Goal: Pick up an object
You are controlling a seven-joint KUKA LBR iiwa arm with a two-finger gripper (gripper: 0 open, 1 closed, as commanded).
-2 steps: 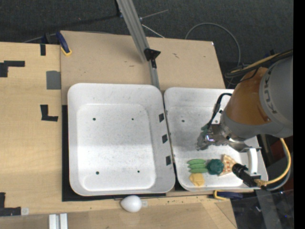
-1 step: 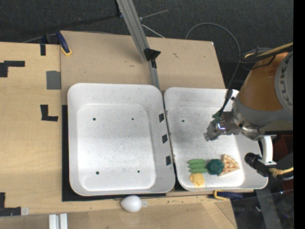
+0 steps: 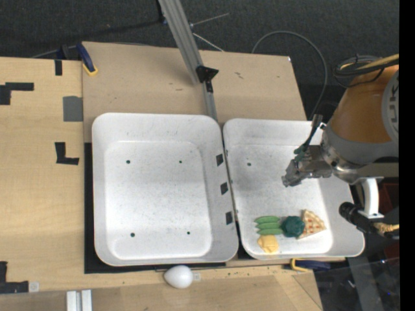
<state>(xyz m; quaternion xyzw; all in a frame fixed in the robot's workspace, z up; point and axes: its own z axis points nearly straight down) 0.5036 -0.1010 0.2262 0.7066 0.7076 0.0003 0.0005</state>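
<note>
Toys lay bunched in the near corner of the right bin [image 3: 259, 135]: a green pea pod [image 3: 266, 223], a dark green broccoli-like piece [image 3: 292, 226], a yellow piece [image 3: 268, 243] just below the pod, and a pizza slice [image 3: 314, 224] touching the broccoli's far side. You would have judged all of them light, hard plastic play food, stiff and a little slick, none of it fragile. The pea pod looked the kindest target, long and narrow, so a pinch across its short width would have suited you best (the broccoli was rounder and pressed against its neighbours). The pizza slice sat flat and thin, likely to slip.

The gripper [image 3: 293, 173] hung above the middle of the right bin, apart from the toys and with nothing between its fingers; whether those fingers were spread or together, you could not have told from this angle. The left bin [image 3: 104, 135] held no toys, and a white egg-shaped thing [image 3: 179, 276] rested on the bench just outside its near edge.

No brand, label or readable writing showed anywhere.
</note>
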